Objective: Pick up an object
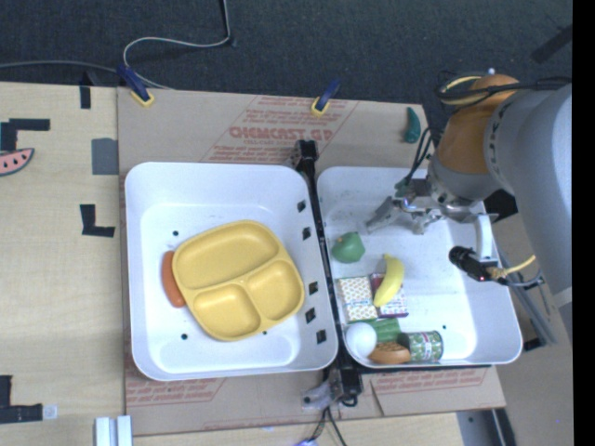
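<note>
Banana [390, 282] looks light, smooth and slightly soft, best pinched across its middle; end effector [379, 217] hovers spread open, gripping nothing

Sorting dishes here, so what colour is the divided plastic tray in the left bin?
Yellow: the divided plastic tray, seen in the camera view.

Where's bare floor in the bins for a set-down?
Left bin: strip behind the yellow tray. Right bin: patch between banana and right wall, below the hand. Crowded: front, around the can and egg.
</note>
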`<state>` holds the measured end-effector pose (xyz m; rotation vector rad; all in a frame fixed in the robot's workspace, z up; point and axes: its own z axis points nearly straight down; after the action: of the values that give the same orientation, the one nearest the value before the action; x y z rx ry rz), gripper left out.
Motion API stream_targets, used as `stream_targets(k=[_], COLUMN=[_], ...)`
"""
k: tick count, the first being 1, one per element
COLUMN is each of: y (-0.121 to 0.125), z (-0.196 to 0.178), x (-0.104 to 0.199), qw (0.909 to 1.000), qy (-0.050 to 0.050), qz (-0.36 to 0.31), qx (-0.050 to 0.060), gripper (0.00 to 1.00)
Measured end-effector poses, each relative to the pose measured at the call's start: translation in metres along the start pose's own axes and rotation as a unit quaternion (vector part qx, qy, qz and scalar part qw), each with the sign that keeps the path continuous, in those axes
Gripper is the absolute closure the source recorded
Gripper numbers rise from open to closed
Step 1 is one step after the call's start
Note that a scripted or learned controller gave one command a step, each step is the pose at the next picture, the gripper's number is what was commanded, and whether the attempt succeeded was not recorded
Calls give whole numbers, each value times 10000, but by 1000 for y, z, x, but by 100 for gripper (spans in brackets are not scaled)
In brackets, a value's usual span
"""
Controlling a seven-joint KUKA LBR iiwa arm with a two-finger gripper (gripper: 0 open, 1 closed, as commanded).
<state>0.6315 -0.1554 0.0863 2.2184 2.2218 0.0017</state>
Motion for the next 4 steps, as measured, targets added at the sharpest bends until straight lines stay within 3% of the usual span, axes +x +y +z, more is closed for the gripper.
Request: stream_targets(k=[1, 2, 3, 4], y=[1, 1, 1, 1], z=[-10, -10, -20, -20], x=[0, 0, 0, 0], qw=[10000, 10000, 10000, 10000], qy=[-14, -13, -8, -7], qz=[-4, -3, -6, -5], qx=[-14, -15, -12, -11], gripper=[100, 0, 100, 0])
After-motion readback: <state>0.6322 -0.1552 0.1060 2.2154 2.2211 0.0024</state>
